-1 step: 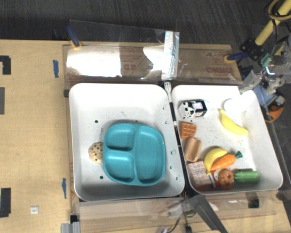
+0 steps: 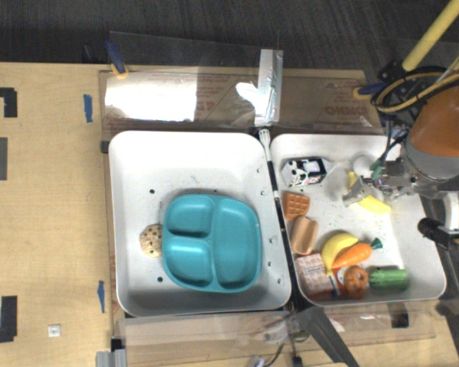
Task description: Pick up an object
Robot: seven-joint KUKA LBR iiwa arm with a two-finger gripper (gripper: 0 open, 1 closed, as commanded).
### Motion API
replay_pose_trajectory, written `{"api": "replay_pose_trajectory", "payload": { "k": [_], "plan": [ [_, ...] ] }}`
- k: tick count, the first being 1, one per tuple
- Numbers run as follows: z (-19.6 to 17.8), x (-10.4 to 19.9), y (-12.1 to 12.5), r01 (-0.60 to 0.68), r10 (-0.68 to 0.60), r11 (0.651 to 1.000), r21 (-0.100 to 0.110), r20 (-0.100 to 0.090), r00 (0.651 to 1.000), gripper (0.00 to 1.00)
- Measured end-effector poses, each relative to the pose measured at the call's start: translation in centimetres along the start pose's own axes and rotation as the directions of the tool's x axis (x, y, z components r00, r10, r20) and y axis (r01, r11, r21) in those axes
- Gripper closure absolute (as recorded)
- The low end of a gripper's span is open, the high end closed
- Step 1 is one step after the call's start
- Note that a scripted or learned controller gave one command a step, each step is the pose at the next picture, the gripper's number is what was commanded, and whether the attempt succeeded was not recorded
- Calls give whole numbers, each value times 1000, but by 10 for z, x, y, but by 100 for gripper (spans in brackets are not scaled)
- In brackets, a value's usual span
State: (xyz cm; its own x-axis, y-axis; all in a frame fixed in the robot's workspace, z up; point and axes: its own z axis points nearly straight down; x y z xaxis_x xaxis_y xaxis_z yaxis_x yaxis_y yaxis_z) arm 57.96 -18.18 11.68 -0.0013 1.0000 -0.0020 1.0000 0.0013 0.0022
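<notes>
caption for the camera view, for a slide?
Gripper low over the right bin of toy food; teal tray and cookie in the left bin.

Two white bins [image 2: 130, 205], one teal plate [image 2: 213, 241], one cookie [image 2: 151, 239], one banana [image 2: 337, 245], one carrot [image 2: 356, 252]

Inside the left bin [image 2: 122, 205], a teal divided plate [image 2: 212, 241] with a cookie [image 2: 151, 239] touching its left edge. Behind that bin, a clear plastic sheet [image 2: 183, 90]. Left of it, blue tape [image 2: 88, 107] on the tan bench [image 2: 38, 205].
</notes>
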Motion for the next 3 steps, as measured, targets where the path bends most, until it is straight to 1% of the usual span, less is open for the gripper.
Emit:
{"api": "replay_pose_trajectory", "payload": {
  "k": [1, 2, 3],
  "plan": [
    [30, -5, 3, -37, 37, 999, 0, -1, 999, 0],
    [18, -5, 5, -37, 37, 999, -7, 0, 999, 100],
    [-89, 44, -33, 98, -98, 995, -5, -1, 995, 100]
  ]
}}
